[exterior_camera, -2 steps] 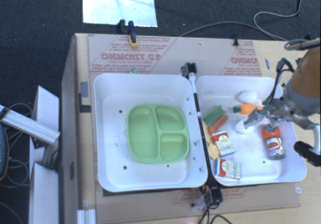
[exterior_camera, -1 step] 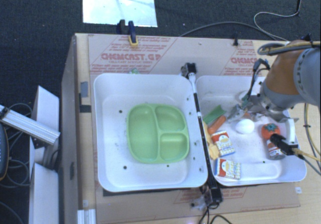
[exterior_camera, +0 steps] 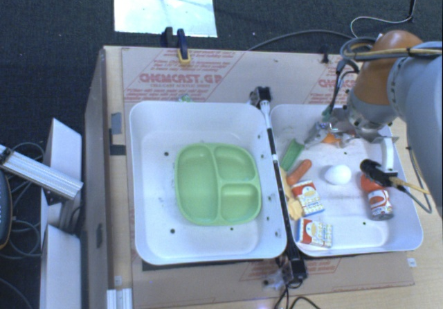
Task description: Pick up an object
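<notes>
My gripper [exterior_camera: 322,132] is low over the far left part of the right bin [exterior_camera: 401,231]. A small orange thing [exterior_camera: 331,138] shows right at its tip, and I cannot tell whether it is gripped. Below it lie a green stick-shaped piece [exterior_camera: 291,155] and an orange carrot [exterior_camera: 299,171]. A white egg [exterior_camera: 338,174] rests in the bin's middle, and a red can [exterior_camera: 378,202] lies to its right. Two small red-and-white cartons [exterior_camera: 308,198] [exterior_camera: 315,233] and a yellow piece [exterior_camera: 293,208] sit near the bin's front left.
The left bin [exterior_camera: 152,231] holds a green divided plate [exterior_camera: 217,184]. A black divider rail [exterior_camera: 275,162] runs between the bins. The arm's grey body and orange band [exterior_camera: 387,65] hang over the right bin's far right corner.
</notes>
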Robot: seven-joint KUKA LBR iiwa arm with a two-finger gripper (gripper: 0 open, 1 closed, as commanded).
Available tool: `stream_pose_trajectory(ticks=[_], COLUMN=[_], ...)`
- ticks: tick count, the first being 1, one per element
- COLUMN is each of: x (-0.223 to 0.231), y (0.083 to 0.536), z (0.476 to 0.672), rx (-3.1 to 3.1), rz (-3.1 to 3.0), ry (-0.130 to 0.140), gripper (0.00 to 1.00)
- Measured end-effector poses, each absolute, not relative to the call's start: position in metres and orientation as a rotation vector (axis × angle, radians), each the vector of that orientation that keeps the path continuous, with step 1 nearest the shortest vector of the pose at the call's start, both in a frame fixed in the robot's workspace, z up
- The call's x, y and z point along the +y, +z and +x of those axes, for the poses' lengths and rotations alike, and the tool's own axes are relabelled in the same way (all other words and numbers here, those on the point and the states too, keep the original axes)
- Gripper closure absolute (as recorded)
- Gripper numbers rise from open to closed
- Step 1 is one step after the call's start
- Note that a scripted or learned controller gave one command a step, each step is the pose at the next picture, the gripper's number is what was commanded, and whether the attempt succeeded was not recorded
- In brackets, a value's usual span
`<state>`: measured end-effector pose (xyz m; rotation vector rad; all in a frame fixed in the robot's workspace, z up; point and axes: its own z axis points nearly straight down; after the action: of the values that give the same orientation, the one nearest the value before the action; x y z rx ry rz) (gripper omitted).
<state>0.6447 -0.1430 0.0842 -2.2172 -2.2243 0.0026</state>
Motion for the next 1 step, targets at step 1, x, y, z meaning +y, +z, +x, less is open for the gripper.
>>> stream_pose_trajectory(ticks=[1], x=[-0.1300], y=[0.0808], z=[0.6595], rx=[-2.192], rz=[-2.202], ry=[0.043], gripper=[0.00])
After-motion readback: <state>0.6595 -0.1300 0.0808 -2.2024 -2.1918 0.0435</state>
